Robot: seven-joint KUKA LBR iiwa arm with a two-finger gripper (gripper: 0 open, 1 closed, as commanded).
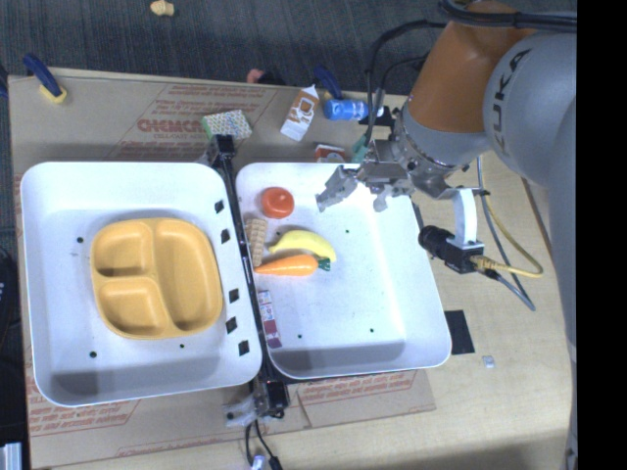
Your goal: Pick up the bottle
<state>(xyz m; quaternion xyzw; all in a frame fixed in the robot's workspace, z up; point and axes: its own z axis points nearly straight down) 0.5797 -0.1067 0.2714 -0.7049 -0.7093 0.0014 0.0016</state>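
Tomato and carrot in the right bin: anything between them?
Yes. In the camera view, the banana lies between the tomato and the carrot on the right bin floor, close above the carrot.

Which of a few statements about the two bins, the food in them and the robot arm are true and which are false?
1. A yellow divided plate lies in the left bin. True.
2. The banana lies in the left bin. False: it is in the right bin, just above the carrot.
3. The pincer hangs over the far part of the right bin. True.
4. The tomato sits on the yellow plate. False: it is in the right bin near its far left corner.
5. A blue bottle lies outside the bins, beyond the right one. True.
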